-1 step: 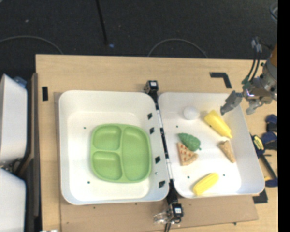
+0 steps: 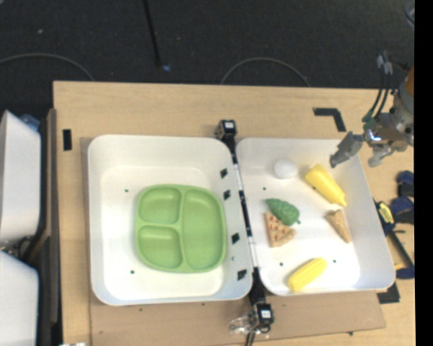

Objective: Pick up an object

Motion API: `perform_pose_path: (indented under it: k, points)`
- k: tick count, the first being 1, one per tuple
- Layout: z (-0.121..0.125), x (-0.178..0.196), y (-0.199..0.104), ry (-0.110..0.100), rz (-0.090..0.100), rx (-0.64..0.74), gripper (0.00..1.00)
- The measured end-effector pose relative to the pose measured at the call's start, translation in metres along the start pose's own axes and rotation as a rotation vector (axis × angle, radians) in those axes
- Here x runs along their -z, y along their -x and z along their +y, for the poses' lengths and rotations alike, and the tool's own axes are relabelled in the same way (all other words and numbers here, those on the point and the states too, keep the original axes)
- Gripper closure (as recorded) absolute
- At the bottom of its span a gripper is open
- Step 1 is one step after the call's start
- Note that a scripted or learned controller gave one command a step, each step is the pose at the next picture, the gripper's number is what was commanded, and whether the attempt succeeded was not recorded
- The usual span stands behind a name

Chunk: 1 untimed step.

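**Open gripper over the right bin's far corner**

No brand, label or readable writing shows on anything here.

The gripper hangs at the far right corner of the right bin, its two grey fingers spread apart with nothing between them. Just below and left of it lies a yellow pepper; further left sits a white ball. Nearer the camera than the gripper are a tan wedge, a green leafy toy touching a pizza slice, and, farthest off, a corn cob.

Well to the gripper's left, the left bin holds a green divided plate.

Both bins rest on a pale wooden desk. Beyond it is dark carpet with thin cables lying across it.
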<state>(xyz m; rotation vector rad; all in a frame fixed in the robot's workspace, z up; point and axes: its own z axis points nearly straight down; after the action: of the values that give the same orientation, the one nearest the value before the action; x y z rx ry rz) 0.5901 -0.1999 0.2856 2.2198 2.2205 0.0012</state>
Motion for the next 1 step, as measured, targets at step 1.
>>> perform_pose_path:
  k: [1]
  points:
    - [0.0089, -0.0492, -0.0038, -0.003, -0.001, 0.003, 0.00]
